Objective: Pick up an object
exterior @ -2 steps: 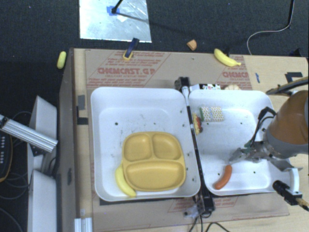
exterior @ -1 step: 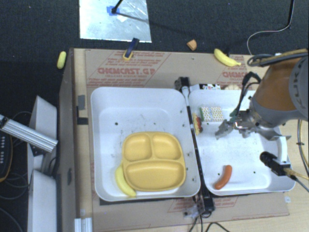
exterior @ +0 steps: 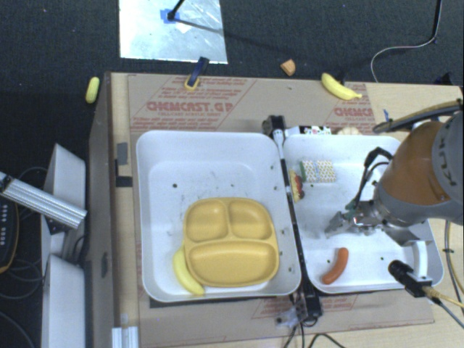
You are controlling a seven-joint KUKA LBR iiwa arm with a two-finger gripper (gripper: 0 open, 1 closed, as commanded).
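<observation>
In the right bin (exterior: 362, 145) an orange sausage (exterior: 334, 265) lies near the front wall. A small white chequered block (exterior: 318, 170) sits toward the back, and a thin multicoloured piece (exterior: 296, 185) rests against the left wall. My gripper (exterior: 339, 223) hangs low over the middle of this bin, a short way above and behind the sausage, with nothing seen in it. The left bin (exterior: 167, 158) holds a yellow divided plate (exterior: 230, 240) with a yellow banana (exterior: 185, 272) along its front left edge.
On the bench behind the bins lie a second banana (exterior: 339, 86), a small orange lump (exterior: 288, 67) and a blue and yellow tool (exterior: 196, 72). A yellow piece (exterior: 92, 89) rests off the bench's left corner. A black divider (exterior: 288, 209) separates the bins.
</observation>
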